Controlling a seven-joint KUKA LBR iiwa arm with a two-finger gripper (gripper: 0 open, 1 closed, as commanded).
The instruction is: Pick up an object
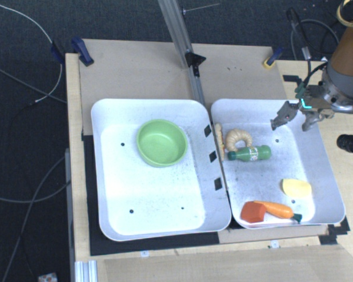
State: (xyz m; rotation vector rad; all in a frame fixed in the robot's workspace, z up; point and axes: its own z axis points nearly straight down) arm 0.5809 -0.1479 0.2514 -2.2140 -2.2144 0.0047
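Ideally the open, empty gripper (297,117), hovering at the right bin's (323,157) far edge, descends squarely over the green bottle (250,153).

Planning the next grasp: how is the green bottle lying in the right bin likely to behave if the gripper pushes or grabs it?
The green bottle lies on its side, so a sideways nudge would probably roll it. It rests against the beige ring, which may block rolling that way. Its smooth-looking round body could slip between fingers; it looks small and probably light. The gripper is above the right bin.
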